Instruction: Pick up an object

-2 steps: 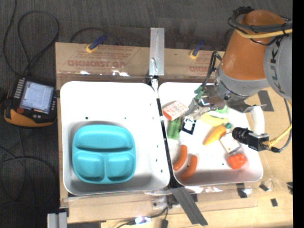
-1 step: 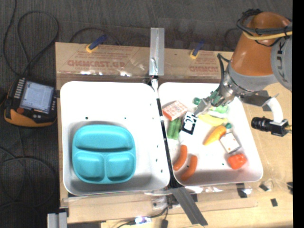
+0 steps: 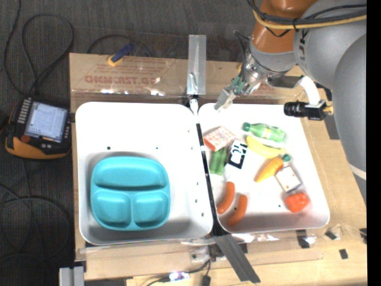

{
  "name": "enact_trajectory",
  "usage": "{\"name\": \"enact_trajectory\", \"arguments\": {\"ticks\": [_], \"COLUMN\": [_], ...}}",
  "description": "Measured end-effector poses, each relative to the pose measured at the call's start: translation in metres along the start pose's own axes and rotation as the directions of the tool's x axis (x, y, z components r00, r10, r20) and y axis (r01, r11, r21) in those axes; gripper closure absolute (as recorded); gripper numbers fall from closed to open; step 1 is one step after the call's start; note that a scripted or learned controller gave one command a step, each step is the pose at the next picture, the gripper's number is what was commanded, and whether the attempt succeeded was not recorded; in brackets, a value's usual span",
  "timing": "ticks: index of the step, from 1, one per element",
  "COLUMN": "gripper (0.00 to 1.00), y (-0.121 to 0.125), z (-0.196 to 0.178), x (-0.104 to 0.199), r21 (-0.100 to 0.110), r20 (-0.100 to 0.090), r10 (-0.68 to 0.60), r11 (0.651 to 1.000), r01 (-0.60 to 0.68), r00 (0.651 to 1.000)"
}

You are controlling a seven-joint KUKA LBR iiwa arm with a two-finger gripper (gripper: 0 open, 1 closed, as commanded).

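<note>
- A dark carpeted floor with loose cables is seen around a table (image 3: 89, 64) topped with brown cardboard; a handheld pendant (image 3: 40, 128) lies off its left edge.
- Two shallow white bins sit side by side: the left bin (image 3: 89, 115) carries a turquoise divided plate (image 3: 130, 191) of smooth moulded plastic, toward the table's front-left corner.
- The right bin (image 3: 315, 159) holds the pickable toys: a green bottle (image 3: 264, 131), a banana (image 3: 264, 147), a carrot (image 3: 268, 167), a small printed box (image 3: 218, 137), two sausages (image 3: 231, 202) and a red tomato (image 3: 297, 202).
- The end effector (image 3: 225, 99) is poised over the right bin's back-left corner with nothing gripped; how far it is parted cannot be told.
- The toys are judged light, stiff and somewhat slippery; the carrot, lying apart from its neighbours, is best taken across its thick middle.
</note>
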State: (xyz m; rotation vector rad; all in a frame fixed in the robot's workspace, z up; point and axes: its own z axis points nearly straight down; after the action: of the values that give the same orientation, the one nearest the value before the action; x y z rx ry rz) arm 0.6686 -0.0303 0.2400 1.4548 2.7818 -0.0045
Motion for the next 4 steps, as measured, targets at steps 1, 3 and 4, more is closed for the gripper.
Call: {"name": "enact_trajectory", "arguments": {"ticks": [1, 3, 4], "gripper": [1.00, 1.00, 1.00], "y": [-0.024, -0.068, -0.108], "z": [0.042, 0.018, -0.036], "x": [-0.034, 0.049, 0.029], "r21": [0.001, 0.000, -0.003], "r20": [0.000, -0.001, 0.001], "r10": [-0.061, -0.167, -0.527], "r11": [0.998, 0.986, 0.850], "r01": [0.061, 0.167, 0.527], "r00": [0.998, 0.986, 0.850]}}
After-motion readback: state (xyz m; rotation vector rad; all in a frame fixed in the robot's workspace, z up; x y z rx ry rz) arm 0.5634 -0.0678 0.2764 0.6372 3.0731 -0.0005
